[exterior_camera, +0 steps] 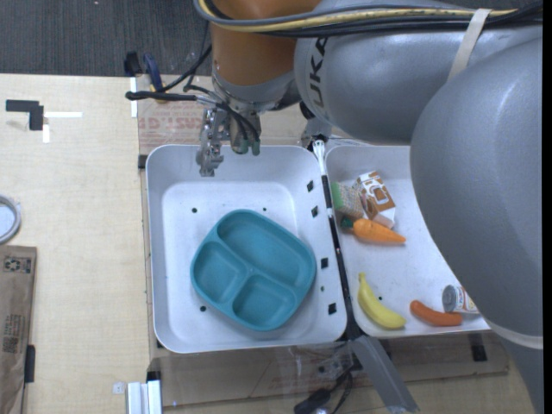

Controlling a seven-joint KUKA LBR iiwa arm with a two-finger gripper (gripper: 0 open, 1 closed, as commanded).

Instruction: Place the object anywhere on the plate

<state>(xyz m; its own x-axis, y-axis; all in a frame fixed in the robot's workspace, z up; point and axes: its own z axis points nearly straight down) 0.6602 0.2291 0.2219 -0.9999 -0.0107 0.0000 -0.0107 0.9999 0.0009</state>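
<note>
A teal divided plate (253, 270) lies in the left bin (172, 231), with nothing on it. My gripper (226, 149) hangs over the far rim of that bin, beyond the plate, open with nothing between its fingers. In the right bin (414, 270) lie a carrot (378, 232), a yellow banana (379, 307), a small orange-red vegetable (435, 315), a little printed carton (376, 197) and a green packet (348, 199). The big grey arm hides the right part of that bin.
A ridge with black clips (329, 231) divides the two bins. A small can (454, 298) lies by the arm's edge. On the wooden bench at left sit a tape roll (7, 220) and a brown packet (15, 313).
</note>
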